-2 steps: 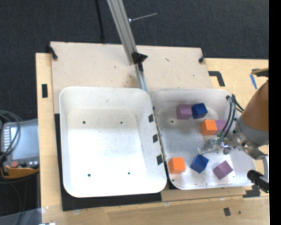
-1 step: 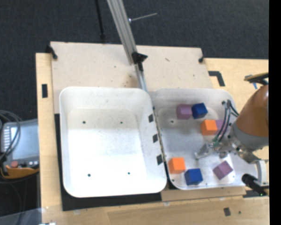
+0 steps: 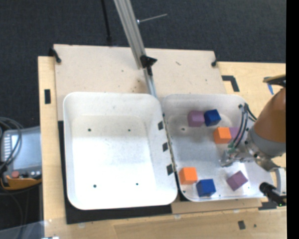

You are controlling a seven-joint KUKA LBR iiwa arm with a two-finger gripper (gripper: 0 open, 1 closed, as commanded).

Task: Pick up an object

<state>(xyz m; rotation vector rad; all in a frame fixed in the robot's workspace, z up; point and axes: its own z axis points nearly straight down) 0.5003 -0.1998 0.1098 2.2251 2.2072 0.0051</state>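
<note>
Camera view: the arm's jaws point(image 3: 228, 158) hang low in the right bin point(image 3: 179, 108), at the frame's right; whether they are wide or narrow cannot be told. Around them lie a purple cube point(image 3: 236, 180) just below, an orange cube point(image 3: 222, 135) above, and a blue cube point(image 3: 206, 187) lower left.

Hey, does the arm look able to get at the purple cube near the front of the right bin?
Probably yes. The purple cube lies apart from the blue cube, nothing rests on it, and the gripper is just above it in the picture.
</note>
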